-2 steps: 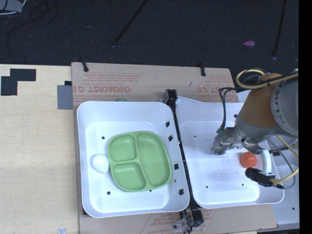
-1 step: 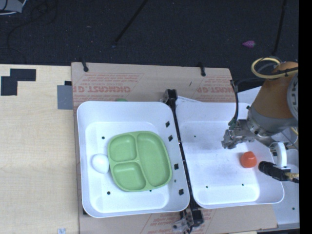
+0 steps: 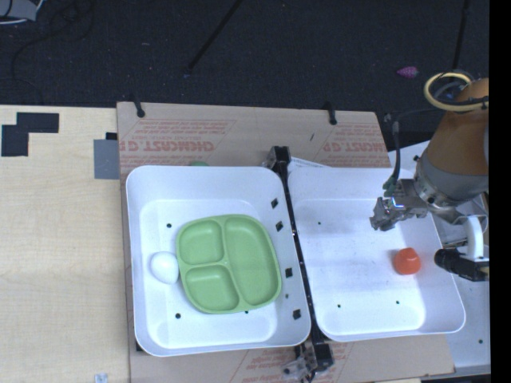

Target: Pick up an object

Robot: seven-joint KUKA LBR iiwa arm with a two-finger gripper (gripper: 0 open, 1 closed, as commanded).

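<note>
Though near cup (image 3: 407, 261), fingers (image 3: 386, 215) unreadable.

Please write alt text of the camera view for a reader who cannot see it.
A grey robot arm's gripper hangs over the right white bin, up and to the left of a small orange-red cup-shaped object lying on the bin floor. The left white bin holds a green three-compartment plastic plate with a small white ball touching its left edge.

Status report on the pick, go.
Gripper over right bin, nothing seen held. Orange object on bin floor, apart from it. Path between them open.
</note>
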